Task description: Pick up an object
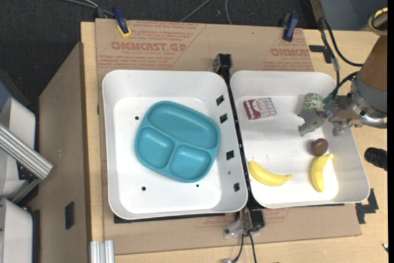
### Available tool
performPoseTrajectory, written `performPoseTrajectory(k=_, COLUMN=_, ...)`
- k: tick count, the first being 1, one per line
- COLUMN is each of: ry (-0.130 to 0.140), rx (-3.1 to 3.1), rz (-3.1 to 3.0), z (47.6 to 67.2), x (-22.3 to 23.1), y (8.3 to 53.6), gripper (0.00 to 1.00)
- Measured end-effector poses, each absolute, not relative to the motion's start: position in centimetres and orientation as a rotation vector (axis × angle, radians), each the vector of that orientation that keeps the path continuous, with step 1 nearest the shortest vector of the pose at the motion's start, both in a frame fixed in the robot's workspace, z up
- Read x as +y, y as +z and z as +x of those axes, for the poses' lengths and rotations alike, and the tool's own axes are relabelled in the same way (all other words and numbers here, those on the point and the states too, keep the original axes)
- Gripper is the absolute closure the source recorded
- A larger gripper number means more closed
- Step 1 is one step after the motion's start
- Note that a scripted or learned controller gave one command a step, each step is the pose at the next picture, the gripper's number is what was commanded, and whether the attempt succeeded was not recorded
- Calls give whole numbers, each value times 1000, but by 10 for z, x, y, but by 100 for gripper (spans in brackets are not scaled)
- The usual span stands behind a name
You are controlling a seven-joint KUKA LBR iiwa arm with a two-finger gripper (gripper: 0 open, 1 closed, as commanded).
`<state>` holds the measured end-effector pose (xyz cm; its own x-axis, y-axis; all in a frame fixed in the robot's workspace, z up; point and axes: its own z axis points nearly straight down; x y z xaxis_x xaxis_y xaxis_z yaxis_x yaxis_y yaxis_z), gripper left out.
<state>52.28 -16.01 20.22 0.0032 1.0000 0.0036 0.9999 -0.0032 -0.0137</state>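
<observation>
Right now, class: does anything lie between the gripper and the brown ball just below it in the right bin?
Nothing visible does. The gripper hangs just above the brown ball, with bare white bin floor between them. The nearer banana lies beyond the ball, and the small carton sits off to the left.

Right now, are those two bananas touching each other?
Apart. The camera view shows bare white bin floor between the left banana and the right banana.

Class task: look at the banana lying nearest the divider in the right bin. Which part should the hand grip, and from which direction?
Grip the banana across its thick middle, coming straight down from above. It lies flat on the right bin floor with open space on both long sides; its ends taper, so they would probably slip.
</observation>
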Motion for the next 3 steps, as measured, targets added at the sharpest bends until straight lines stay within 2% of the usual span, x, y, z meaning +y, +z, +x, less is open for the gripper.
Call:
performPoseTrajectory(k=1, ry=-1, rx=-2221, rz=-2220, z=526, x=-160, y=209, gripper=0)
performPoseTrajectory(k=3, ry=3, rx=-2216, rz=-2217, z=515, x=-162, y=109, gripper=0)
